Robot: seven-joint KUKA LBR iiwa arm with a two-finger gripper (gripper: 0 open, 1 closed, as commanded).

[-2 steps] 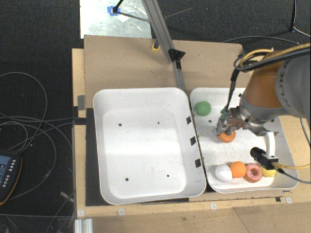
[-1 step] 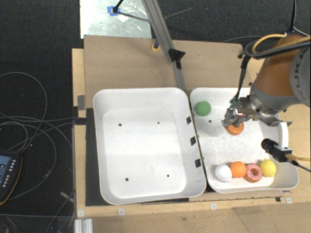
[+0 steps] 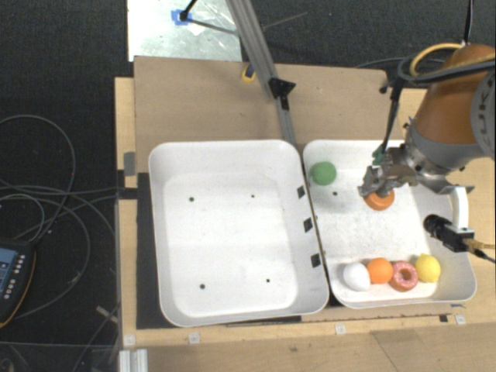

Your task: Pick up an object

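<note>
Gripper (image 3: pixel 377 186) hangs low in the right white bin (image 3: pixel 465 285), right on top of a small round orange thing (image 3: pixel 380 201) that peeks out under it. I cannot tell whether it has grabbed it.

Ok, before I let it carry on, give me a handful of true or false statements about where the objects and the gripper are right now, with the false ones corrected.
1. The green ball lies in the right bin. True.
2. The gripper is over the left bin. False: it is over the right bin, right at an orange object.
3. Four objects line the right bin's near edge: a white ball, an orange ball, a pink doughnut and a yellow lemon. True.
4. The green ball touches that row. False: it sits apart, near the far left corner of the right bin.
5. The pink doughnut lies between the white ball and the orange ball. False: it lies between the orange ball and the yellow lemon.
</note>
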